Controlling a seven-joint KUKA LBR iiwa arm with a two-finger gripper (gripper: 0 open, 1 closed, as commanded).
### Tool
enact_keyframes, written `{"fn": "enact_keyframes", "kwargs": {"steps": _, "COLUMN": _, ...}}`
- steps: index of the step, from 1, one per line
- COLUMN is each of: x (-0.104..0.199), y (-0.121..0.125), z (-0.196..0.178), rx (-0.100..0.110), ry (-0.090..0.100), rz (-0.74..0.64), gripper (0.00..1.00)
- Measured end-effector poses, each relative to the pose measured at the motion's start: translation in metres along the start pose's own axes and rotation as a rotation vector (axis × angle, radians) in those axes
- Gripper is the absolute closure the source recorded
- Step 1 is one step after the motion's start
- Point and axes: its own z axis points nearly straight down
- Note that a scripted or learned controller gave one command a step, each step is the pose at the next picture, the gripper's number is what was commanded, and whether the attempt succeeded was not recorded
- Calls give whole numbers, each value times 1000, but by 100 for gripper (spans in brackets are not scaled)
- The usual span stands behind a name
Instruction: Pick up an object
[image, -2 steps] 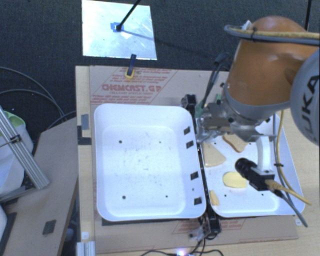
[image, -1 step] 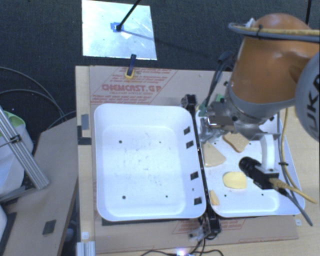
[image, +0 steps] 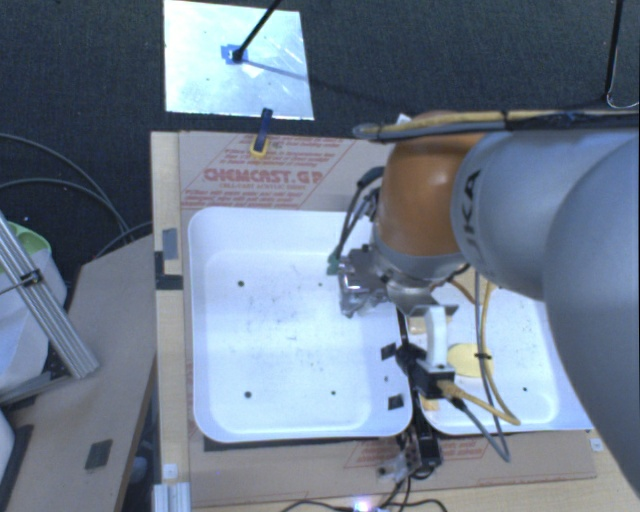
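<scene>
Grey arm looms over right bin; gripper state unclear — left bin's edge.

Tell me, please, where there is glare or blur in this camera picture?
In the camera view, the metal sheet at the top shines with bright, washed-out glare; the big grey arm at the right is close to the lens and looks soft; the left bin is evenly lit, with dark specks still sharp.
</scene>
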Motion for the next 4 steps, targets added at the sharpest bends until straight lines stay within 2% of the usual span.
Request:
{"fn": "enact_keyframes", "kwargs": {"steps": 1, "x": 7, "y": 1, "z": -130, "rx": -25, "ry": 7, "rz": -4, "gripper": 100}}
{"fn": "enact_keyframes", "kwargs": {"steps": 2, "x": 46, "y": -21, "z": 37, "rx": 4, "ry": 0, "rz": -4, "gripper": 100}}
{"fn": "enact_keyframes", "kwargs": {"steps": 3, "x": 17, "y": 95, "z": -69, "rx": -31, "ry": 3, "rz": 2, "gripper": 100}}
{"fn": "enact_keyframes", "kwargs": {"steps": 4, "x": 6, "y": 15, "z": -6, "rx": -2, "ry": 2, "rz": 3, "gripper": 100}}
